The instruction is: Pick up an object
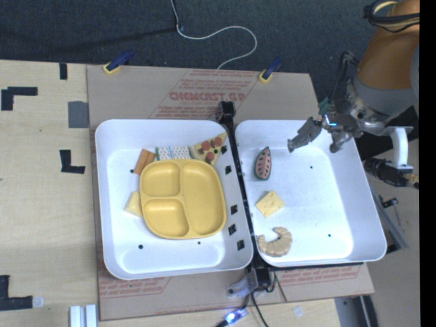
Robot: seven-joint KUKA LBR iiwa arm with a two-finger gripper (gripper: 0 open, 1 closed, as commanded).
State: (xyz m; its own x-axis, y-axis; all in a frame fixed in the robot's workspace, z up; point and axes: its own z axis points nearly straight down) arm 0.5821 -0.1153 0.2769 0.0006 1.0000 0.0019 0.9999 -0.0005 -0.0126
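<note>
My gripper (319,139) hangs over the far part of the right bin (340,251), open, its two dark fingers spread with nothing between them. In that bin lie a watermelon slice (263,163) near the left wall, a yellow cheese wedge (269,204) below it, and a tan croissant (276,241) by the near left corner. The watermelon slice is to the left of the gripper and a little nearer the camera. The arm's grey and orange body (388,53) rises at the upper right.
The left bin (116,251) holds a yellow divided plate (182,198) lying over several toy foods, among them a pizza slice (210,146) and an orange-brown piece (144,161). Both bins rest on a cardboard sheet (204,94). A white cable (218,33) loops behind.
</note>
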